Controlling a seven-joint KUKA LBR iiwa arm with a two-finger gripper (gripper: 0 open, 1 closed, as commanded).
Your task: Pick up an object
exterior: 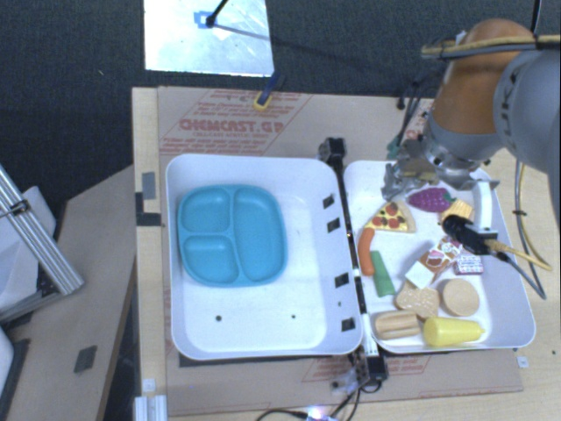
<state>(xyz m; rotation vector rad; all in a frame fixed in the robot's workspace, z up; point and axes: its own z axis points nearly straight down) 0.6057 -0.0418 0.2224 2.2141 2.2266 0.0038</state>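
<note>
The right bin (519, 321) holds several toy foods: a pizza slice (393, 218), a purple grape bunch (430, 199), an orange carrot (366, 250), a green stick (383, 272), a white cube (419, 275), a red-and-white packet (436, 259), a cracker (417, 301), a round biscuit (459, 297), a hot dog bun (396, 324) and a yellow piece (453, 330). My gripper (394, 181) hangs over the bin's far left part, just above the pizza slice and left of the grapes. Nothing shows between its fingers.
The left bin (188, 318) holds a blue divided plate (233, 235). A black clip divider (344, 235) runs between the bins. The grey arm with its orange band (478, 68) reaches in from the upper right. Black and yellow cables (491, 246) trail over the right bin's edge.
</note>
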